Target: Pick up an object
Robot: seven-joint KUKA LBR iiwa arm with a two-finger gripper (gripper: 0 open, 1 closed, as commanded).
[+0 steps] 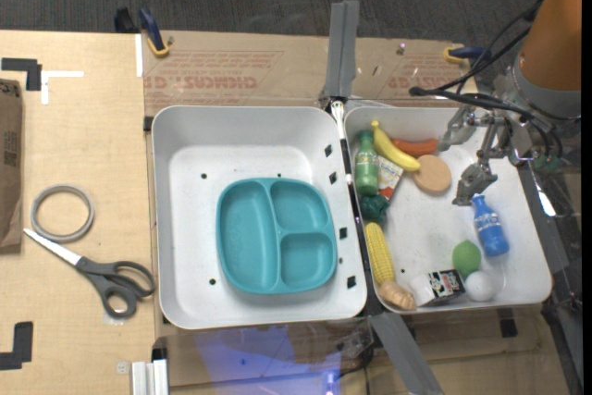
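A: Bins first. What sits in each?

B: The left bin [176, 199] has a teal divided plate [276, 234] lying flat in its middle. The right bin [527, 282] carries everything else: a green bottle [367, 166] against the left wall, a banana [394, 148] just beside it, an orange carrot [416, 146] behind the banana, and a tan round disc [433, 173] touching the banana's end.

A: And lower down?

B: A corn cob [378, 252] lies along the left wall, with a pale lumpy piece [398, 295] at its near end. A small black box [446, 283], a green ball [467, 255] and a white ball [481, 285] cluster in the near right corner.

A: Where is the tool?

B: The tool [476, 180] hangs over the right bin's far right part, above a blue water bottle [489, 227] that lies on the bin floor. Its fingers [474, 182] sit close together with nothing visibly between them; the bottle's cap is just below the tips, but contact cannot be judged.

A: Anything outside the bins?

B: On the tabletop [74, 134], to the left, a roll of tape [62, 212] lies near a pair of scissors [97, 271].
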